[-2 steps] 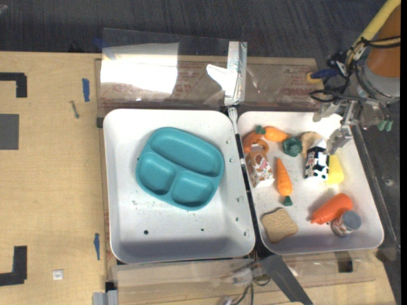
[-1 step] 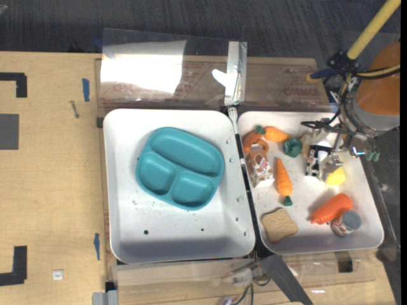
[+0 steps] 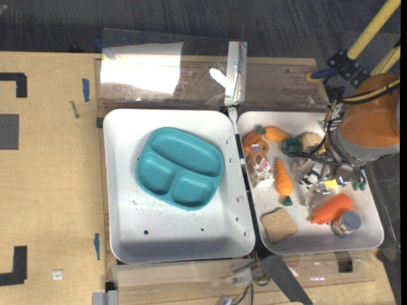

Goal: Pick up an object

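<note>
The right bin (image 3: 374, 232) holds several toy foods: a carrot (image 3: 283, 180), a bread slice (image 3: 279, 225), an orange bottle (image 3: 331, 210), a small round jar (image 3: 347, 223), a printed carton (image 3: 258, 165), an orange piece (image 3: 275, 133), a dark green piece (image 3: 292, 146) and a beige lump (image 3: 311, 140). My gripper (image 3: 316, 173) reaches down into this bin from the right, under the orange wrist band (image 3: 372, 122). It hangs low between the carrot and the orange bottle, just above the bottle. Cables and the gripper body hide what lies right beneath it.
The left bin (image 3: 121, 234) holds a teal divided plate (image 3: 181, 167). A clear plastic sheet (image 3: 165, 75) and a metal bracket (image 3: 234, 75) stand behind the bins. A yellow pole (image 3: 375, 24) slants at the upper right. Wooden bench (image 3: 44, 170) lies to the left.
</note>
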`<state>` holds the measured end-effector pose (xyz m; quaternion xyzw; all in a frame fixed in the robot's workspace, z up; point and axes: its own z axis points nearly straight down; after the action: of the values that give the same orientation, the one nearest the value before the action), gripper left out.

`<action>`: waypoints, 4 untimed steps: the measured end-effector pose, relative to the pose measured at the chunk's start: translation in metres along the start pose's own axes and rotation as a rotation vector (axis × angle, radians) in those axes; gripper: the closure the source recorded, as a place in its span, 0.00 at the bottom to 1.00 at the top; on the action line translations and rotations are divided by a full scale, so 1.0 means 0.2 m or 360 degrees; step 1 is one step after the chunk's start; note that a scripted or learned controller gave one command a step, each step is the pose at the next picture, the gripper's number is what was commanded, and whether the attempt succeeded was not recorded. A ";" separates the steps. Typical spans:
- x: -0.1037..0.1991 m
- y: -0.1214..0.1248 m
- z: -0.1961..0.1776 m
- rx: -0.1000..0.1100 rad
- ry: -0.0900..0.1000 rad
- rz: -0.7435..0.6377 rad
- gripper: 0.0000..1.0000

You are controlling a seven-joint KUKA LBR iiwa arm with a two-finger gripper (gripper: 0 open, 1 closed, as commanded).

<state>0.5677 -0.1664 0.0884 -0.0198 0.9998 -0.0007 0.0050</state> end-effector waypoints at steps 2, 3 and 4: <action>0.20 0.31 -0.07 0.0004 -0.0028 0.0210 1.00; -0.02 0.55 -0.50 -0.0004 -0.0005 0.0132 1.00; -0.40 0.61 -0.88 -0.0003 -0.0006 0.0121 1.00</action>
<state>0.6417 -0.0409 0.2655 0.0180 0.9998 0.0004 0.0068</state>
